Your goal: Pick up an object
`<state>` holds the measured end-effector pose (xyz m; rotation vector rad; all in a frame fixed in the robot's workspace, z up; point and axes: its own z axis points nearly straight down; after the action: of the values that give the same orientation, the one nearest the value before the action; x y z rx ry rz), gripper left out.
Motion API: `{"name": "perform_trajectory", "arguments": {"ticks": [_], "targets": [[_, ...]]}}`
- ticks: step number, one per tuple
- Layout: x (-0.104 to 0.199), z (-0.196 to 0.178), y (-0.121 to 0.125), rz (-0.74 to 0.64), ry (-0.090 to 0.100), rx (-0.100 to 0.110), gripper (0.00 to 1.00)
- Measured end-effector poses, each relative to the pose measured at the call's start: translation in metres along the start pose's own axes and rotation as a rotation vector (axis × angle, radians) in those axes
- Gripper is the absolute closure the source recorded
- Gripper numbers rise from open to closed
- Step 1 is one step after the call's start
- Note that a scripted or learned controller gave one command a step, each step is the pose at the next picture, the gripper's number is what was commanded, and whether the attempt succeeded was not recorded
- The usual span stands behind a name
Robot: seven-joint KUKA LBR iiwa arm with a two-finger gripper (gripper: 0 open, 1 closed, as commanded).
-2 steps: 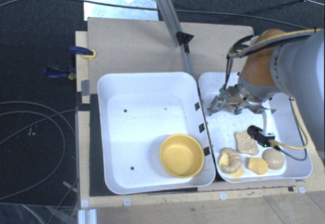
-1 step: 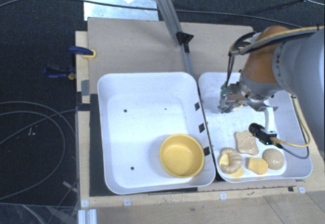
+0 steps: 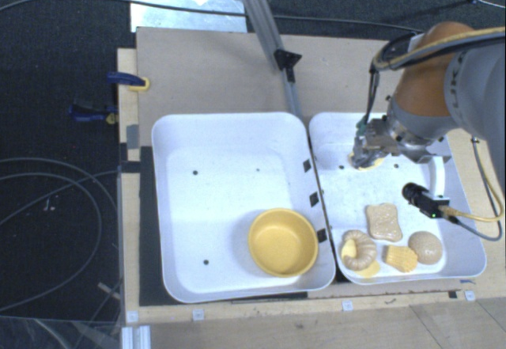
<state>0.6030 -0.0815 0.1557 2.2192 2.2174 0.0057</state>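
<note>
Leftward, a yellow bowl (image 3: 283, 241) sat at the left bin's (image 3: 198, 142) five o'clock corner. In the right bin (image 3: 336, 130), the pincer (image 3: 367, 156) hung low at about eleven o'clock, directly over a small pale yellow object (image 3: 366, 163), largely hidden beneath it; whether the pincer gripped it could not be told. Four bakery toys clustered at six o'clock: croissant (image 3: 358, 251), toast slice (image 3: 384, 222), yellow piece (image 3: 401, 259), round bun (image 3: 426, 247).

bench (image 3: 205, 70): brown board top, seen from above at a slant | on it: left white bin (image 3: 178, 181) and right white bin (image 3: 336, 130), side by side, edges touching | blue-and-yellow clamp (image 3: 126, 82) on left edge
</note>
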Motion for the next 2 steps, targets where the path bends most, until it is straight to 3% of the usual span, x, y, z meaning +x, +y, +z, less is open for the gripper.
{"name": "perform_trajectory", "arguments": {"ticks": [2], "targets": [[-0.002, -0.091, 0.004, -0.006, 0.0, 0.0, 1.0]]}}
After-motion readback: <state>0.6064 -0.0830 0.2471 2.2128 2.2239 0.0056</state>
